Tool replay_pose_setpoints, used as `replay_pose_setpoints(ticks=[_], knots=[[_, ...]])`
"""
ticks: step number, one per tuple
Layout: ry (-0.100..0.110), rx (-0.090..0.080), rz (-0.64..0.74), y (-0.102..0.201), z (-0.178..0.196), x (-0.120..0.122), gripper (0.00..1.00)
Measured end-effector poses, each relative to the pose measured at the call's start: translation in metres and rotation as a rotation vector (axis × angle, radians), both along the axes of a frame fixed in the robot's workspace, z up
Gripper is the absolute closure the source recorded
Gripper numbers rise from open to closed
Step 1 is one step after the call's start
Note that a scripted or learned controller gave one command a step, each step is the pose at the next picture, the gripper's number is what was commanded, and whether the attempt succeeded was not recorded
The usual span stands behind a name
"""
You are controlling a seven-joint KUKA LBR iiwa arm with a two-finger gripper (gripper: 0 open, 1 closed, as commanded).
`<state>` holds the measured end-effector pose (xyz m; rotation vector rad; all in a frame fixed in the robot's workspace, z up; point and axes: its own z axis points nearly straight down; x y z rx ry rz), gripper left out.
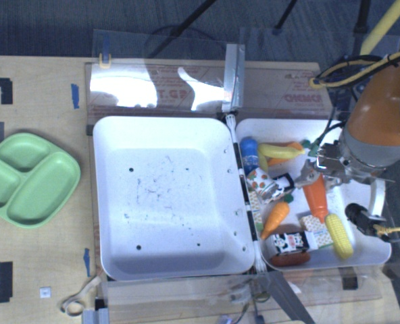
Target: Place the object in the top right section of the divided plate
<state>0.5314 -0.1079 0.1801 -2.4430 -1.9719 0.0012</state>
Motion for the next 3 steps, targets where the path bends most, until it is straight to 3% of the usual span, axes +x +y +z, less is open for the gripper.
replay_pose_setpoints(ticks=[1,2,3], knots=[[0.002,0.0,-0.037,0.076,0.012,-0.036,1.0],[0.002,0.0,0.181,0.165,0.003,-0.035,1.0],[0.002,0.0,0.418,0.243,-0.041,-0.045,1.0]])
